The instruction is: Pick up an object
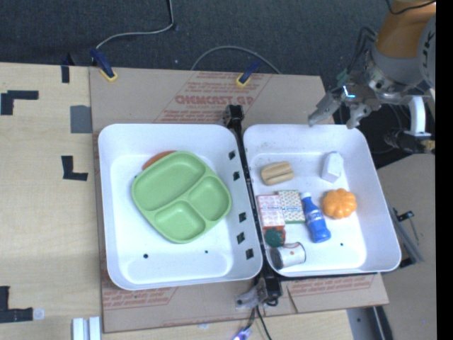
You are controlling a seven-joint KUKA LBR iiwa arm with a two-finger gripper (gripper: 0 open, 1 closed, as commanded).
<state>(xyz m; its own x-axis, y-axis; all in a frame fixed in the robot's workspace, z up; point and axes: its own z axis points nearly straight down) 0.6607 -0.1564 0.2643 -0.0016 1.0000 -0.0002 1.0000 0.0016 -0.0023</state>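
My gripper (334, 116) hangs above the far right corner of the right bin (368, 250), its two fingers spread open with nothing between them. Below it in that bin lie a tan bread roll (276, 172), a small white block (332, 166), an orange pumpkin-shaped toy (339, 202), a blue bottle (315, 218), a patterned flat box (279, 207) and a small can (287, 253) near the front wall. All of them sit apart from the gripper.
The left bin (117, 261) holds a green divided plate (181, 195) with something orange-red (157, 159) peeking from under its far edge. Both bins rest on cardboard (205, 94) held by clamps. A cable loops behind.
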